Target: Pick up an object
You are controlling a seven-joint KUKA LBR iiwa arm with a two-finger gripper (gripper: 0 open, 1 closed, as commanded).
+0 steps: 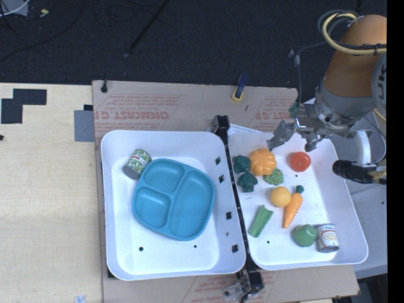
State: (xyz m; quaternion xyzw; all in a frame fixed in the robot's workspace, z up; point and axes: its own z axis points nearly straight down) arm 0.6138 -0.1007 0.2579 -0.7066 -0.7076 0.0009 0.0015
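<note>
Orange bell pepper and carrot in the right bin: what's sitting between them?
In the camera view, a small broccoli piece and a yellow round fruit lie between the orange bell pepper and the carrot; the fruit touches the carrot.

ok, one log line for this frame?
phase: approach | gripper: open, holding nothing, above right bin far end | nearest: red tomato, orange pepper | left bin: blue plate, can

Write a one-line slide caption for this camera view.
Open gripper hovers above the right bin of toy vegetables, near the tomato; blue plate in the left bin.
</note>
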